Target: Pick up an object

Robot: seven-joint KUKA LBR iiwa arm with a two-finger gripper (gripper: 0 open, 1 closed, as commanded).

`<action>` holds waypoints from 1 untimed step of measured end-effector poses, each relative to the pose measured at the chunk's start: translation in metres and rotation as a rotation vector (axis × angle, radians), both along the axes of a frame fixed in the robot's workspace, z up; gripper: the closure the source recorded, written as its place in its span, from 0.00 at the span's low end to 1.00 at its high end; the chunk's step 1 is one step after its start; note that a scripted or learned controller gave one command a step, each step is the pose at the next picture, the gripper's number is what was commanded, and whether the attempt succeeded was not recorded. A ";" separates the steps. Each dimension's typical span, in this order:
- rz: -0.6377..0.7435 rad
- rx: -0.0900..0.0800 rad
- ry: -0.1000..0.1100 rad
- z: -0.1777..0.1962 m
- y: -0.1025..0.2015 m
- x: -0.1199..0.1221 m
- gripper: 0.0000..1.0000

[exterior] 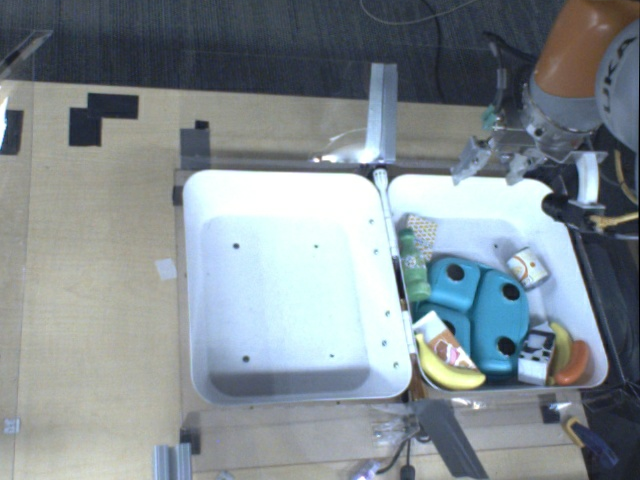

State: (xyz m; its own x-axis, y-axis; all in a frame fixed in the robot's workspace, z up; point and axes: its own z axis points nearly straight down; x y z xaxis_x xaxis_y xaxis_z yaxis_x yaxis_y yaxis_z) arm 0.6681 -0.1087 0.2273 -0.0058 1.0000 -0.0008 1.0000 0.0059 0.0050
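My gripper [492, 164] hangs over the far rim of the right bin [560, 230], its two grey fingers spread apart and nothing between them. Below it in that bin lie a large teal block with holes [484, 308], a green bottle [412, 270], a small printed can [526, 267], a patterned packet [421, 231], a banana [447, 368], a black-and-white box [537, 354] and a red and yellow fruit piece [567, 360]. All these things sit toward the near half of the bin, apart from the gripper.
The left bin [285, 283] lies beside the right one, split from it by a metal divider [384, 183]. A metal post [383, 113] stands behind the bins. Black cables [590, 213] hang at the right bin's far right corner.
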 end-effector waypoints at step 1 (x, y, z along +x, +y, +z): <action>-0.046 -0.001 0.002 -0.095 -0.073 -0.065 0.00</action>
